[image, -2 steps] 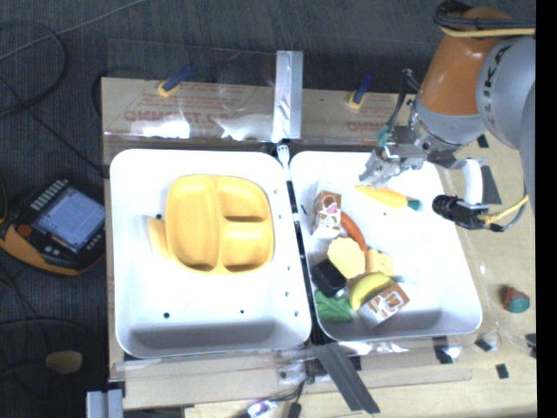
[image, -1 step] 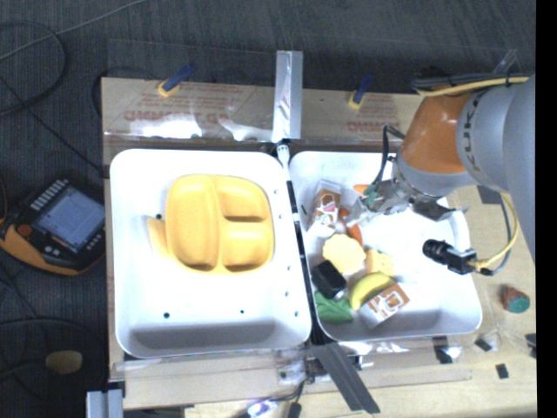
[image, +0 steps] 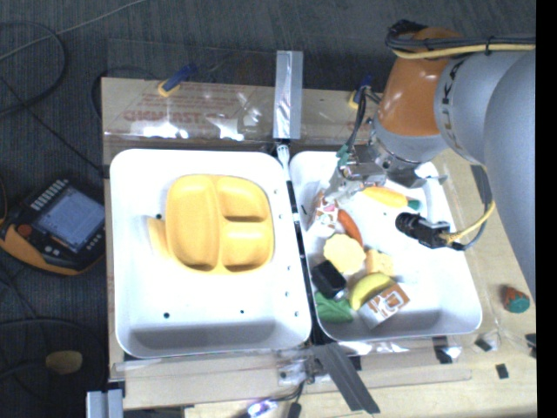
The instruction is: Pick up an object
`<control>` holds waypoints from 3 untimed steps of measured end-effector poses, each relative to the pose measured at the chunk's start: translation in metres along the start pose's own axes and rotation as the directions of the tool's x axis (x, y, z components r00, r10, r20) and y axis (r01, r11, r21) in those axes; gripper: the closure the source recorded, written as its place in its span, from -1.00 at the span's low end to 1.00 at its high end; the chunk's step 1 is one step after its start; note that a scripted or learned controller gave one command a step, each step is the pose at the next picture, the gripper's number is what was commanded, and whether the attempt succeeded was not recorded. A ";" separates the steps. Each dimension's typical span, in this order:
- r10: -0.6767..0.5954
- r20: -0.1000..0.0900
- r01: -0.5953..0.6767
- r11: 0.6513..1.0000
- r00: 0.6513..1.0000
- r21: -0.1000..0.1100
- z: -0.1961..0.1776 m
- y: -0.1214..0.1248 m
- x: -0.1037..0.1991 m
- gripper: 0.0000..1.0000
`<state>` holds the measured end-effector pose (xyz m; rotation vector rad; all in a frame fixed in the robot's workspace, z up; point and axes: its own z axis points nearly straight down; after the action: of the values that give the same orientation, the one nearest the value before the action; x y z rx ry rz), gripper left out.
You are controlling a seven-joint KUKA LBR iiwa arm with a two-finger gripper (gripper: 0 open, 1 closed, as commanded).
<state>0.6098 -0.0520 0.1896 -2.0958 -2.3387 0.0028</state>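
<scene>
Camera view, from above at a slant. Bench (image: 130,94) carries two shallow white bins side by side.

Left bin (image: 139,303): one yellow divided tray (image: 218,222), lying upside-down or face-up cannot be told, roughly centred toward the upper half of the bin.

Right bin (image: 452,307): a cluster of small objects along its left and centre.
- orange carrot-like piece (image: 350,225), tilted, near the upper middle
- pale yellow block (image: 343,252) just below the carrot, touching or nearly so
- black object (image: 328,278) at the block's lower left
- green item (image: 331,307) below the black one, against the bin's left wall
- banana (image: 367,287) beside a small brown-and-white box (image: 385,303), the two touching
- long yellow piece (image: 385,196) near the upper right of the cluster

Arm (image: 487,103) enters from the right, orange band (image: 409,103) above the wrist. Tool (image: 341,188) sits low over the upper left part of the right bin, just above the carrot-like piece and near a small red-and-white item (image: 325,209). Tool state: cannot tell; the wrist body and cabling mask it. No object can be confirmed as gripped.

Off the bench, on the floor at left: an orange-and-black handheld pendant (image: 57,225).
</scene>
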 end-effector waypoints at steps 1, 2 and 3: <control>-0.048 0.003 0.048 0.999 0.999 -0.001 -0.122 0.054 -0.043 1.00; -0.136 0.003 0.136 0.991 0.991 0.001 -0.014 0.045 -0.067 1.00; -0.155 0.001 0.155 0.988 0.988 0.001 -0.004 0.043 -0.012 1.00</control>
<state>0.6537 -0.0596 0.1938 -1.9085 -2.4947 0.0048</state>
